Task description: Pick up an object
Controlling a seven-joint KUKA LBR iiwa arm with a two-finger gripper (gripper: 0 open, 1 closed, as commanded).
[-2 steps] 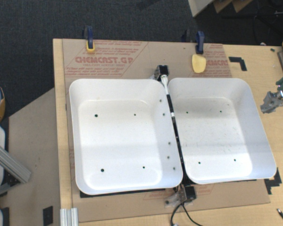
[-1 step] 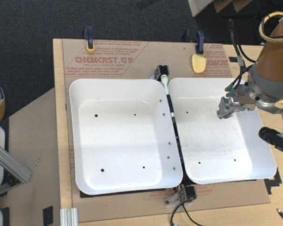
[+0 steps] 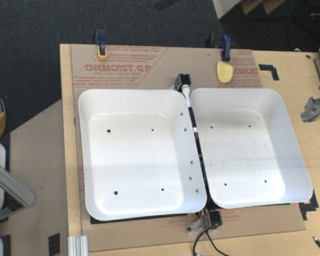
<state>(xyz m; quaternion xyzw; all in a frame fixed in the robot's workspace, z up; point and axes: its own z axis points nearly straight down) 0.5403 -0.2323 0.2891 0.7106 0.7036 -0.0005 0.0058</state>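
You look down on two shallow white bins set side by side on a tan board (image 3: 149, 63) printed with red lettering. The left bin (image 3: 88, 143) and the right bin (image 3: 293, 143) touch along their inner walls, and a thin black strip (image 3: 194, 135) runs down the seam between them. It runs from a small black fitting (image 3: 182, 80) at the far end to another black fitting (image 3: 212, 218) at the near end. A dark cable (image 3: 202, 244) leaves that near fitting toward the bottom edge. Each bin floor carries a few small dark dots, four in the left and four in the right, and the right floor looks faintly speckled and scuffed. Two blue clamps grip the far edge of the board: one (image 3: 101, 39) beyond the left bin, with a yellow tip, and one (image 3: 225, 46) beyond the right bin. Just beside the second clamp, on the board and apart from the right bin's far rim, sits a pale yellow piece (image 3: 224, 71). At the view's right edge, well outside the right bin, lies a small grey metal part (image 3: 312, 109), too small for you to say what it is. You cannot tell from this view how the fingers stand, nor which thing is the one to be picked up. The board rests over dark carpet (image 3: 42, 15), with a grey metal rail (image 3: 10, 183) at the left.
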